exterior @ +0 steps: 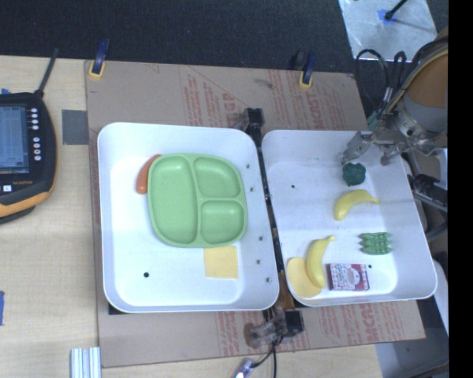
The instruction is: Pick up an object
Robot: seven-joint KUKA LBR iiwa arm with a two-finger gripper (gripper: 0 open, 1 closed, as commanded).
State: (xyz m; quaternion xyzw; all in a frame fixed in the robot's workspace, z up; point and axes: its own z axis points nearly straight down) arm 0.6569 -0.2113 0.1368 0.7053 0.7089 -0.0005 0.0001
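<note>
My gripper (372, 150) hangs over the back right part of the right bin (299, 164), fingers spread open with nothing between them. Just in front of it lies a small dark green round object (354, 173), close below the left fingertip. Further forward in the same bin are a yellow curved piece (353, 203), a green pod-like item (375, 242), a banana (319, 260) lying on a yellow disc (298, 280), and a small red and white box (348, 276).
The left bin (122, 235) holds a green divided plate (197, 199), an orange item (143, 176) tucked at its left rim, and a yellow square slice (221, 262). A handheld control pendant (12, 152) sits on the bench at far left.
</note>
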